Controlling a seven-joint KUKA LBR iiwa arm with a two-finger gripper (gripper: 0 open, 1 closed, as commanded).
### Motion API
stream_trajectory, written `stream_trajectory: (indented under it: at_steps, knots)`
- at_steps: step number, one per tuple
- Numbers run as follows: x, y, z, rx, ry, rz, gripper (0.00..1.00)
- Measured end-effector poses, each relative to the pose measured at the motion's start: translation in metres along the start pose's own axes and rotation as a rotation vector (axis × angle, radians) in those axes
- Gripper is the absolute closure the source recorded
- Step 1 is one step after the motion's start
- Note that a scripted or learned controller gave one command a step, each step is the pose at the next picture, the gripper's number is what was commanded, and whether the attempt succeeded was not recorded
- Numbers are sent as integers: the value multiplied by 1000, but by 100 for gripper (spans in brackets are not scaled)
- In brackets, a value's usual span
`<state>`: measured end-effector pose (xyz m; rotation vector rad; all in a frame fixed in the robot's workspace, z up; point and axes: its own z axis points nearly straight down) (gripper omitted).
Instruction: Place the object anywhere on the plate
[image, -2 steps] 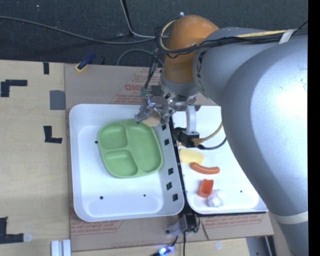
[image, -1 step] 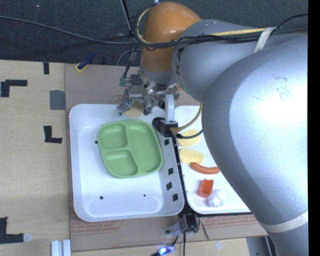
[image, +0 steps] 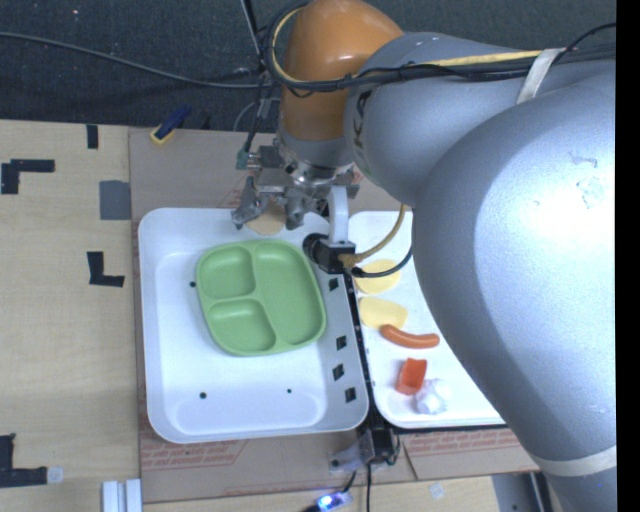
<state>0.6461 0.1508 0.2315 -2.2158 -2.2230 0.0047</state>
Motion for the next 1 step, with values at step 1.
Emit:
stream_trajectory:
  at_steps: [1]
  knots:
    - [-1, 0, 1, 1, -2, 1, 0]
